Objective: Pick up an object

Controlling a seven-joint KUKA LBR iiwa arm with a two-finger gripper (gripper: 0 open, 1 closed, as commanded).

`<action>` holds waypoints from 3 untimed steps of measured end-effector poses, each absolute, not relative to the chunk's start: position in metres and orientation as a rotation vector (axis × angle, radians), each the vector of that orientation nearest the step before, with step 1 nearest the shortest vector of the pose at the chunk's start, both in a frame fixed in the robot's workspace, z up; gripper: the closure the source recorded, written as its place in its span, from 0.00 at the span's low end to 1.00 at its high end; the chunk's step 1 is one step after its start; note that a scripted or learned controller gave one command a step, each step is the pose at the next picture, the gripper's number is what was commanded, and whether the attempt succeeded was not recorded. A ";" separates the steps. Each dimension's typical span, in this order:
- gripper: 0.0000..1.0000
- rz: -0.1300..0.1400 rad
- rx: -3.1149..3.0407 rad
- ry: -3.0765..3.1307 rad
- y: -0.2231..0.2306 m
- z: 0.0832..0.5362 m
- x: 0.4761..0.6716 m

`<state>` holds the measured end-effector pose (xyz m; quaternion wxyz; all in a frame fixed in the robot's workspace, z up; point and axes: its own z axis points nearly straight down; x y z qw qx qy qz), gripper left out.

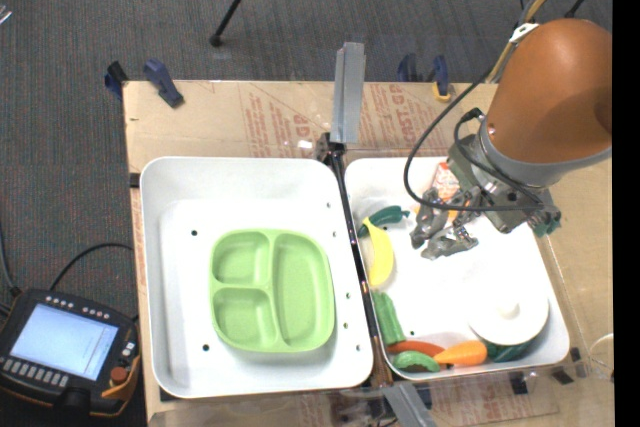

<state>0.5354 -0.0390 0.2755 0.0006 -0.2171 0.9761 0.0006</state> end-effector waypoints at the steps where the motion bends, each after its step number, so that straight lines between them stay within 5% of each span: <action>1: 1.00 0.003 -0.945 2.997 -0.024 0.263 0.529; 2: 1.00 0.006 -1.215 2.899 -0.205 0.204 0.540; 3: 1.00 0.006 -1.805 2.566 -0.214 0.087 0.607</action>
